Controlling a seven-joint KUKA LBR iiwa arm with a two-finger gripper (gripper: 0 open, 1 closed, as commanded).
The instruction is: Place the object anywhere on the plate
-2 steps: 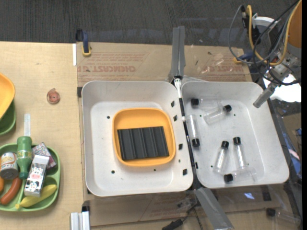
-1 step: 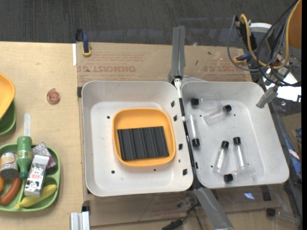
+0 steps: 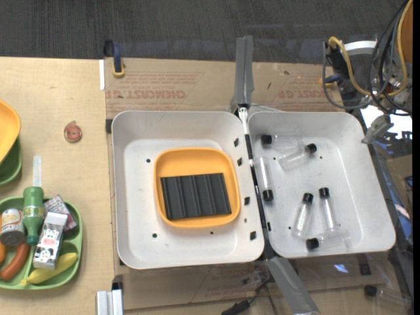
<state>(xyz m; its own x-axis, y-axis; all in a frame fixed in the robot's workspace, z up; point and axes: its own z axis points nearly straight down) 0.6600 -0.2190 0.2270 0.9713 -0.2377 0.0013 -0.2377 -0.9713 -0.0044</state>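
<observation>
Clear black-capped tubes [image 3: 303, 212] lie scattered loose in the right bin [image 3: 367, 195], none yet on the orange plate [image 3: 195, 163] waiting in the left bin [image 3: 131, 195], well apart from the arm [image 3: 387, 51] at top right, jaw state cannot be told.

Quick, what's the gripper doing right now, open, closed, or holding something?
Gripper: cannot be told; it sits at the right bin's far right corner, with nothing visibly held.
</observation>
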